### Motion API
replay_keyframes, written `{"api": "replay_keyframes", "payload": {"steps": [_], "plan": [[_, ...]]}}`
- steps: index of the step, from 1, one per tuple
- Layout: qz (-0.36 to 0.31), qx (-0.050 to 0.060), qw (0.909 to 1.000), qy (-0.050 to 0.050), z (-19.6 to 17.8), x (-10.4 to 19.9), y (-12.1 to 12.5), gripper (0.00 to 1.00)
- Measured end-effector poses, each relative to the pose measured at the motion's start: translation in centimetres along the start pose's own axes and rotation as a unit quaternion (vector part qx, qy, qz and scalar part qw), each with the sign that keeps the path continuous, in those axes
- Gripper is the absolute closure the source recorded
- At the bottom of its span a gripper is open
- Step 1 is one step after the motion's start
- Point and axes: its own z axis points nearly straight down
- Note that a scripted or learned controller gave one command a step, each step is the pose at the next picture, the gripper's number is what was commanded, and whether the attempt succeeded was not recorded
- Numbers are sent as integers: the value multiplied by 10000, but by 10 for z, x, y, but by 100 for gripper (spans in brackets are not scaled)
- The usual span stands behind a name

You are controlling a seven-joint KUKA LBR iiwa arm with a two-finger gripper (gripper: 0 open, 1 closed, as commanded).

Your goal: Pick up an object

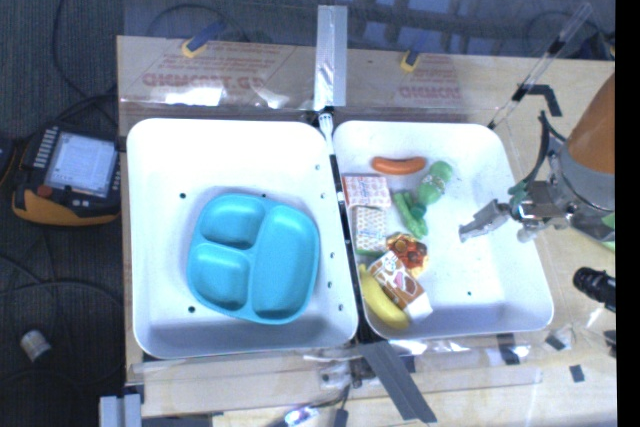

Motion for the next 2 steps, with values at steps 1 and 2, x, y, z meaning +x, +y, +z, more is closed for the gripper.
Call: {"api": "replay_keyframes", "payload": {"steps": [1,2], "plan": [[404,0,9992,-7,5,25,101,0],[1772,-4,9842,-6,127,31,136,0]]}}
